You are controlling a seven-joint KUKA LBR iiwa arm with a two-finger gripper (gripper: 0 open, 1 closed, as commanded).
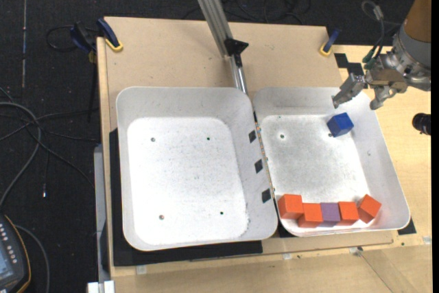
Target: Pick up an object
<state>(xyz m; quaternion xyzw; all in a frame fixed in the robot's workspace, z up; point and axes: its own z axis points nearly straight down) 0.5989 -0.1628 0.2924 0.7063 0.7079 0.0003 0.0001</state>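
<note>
White plastic everywhere on my screen: two shallow bins side by side, the left bin [137,113] bare and the right bin [387,168] holding all the stock. From my chair the arm [418,31] comes in at about 2 o'clock, and the gripper [363,94] hangs over the top edge of the right bin with its two fingers spread wide and nothing between them.

The nearest target is the blue block [339,124], sitting alone at roughly 1 o'clock in that bin, just below and a bit left of the fingers.

What worries me: the block looks turned at an angle to the fingers, so if the gripper drops as it's lined up now, one finger could land on top or clip a corner and just shove it away. It's also near the bin's sloped wall, so a finger might catch the rim.

Count, big to small: two bins, one arm, one gripper, then six blocks: one blue, four orange blocks [291,205] and one purple block [330,211] packed in a row at 6 o'clock, touching each other.
</note>
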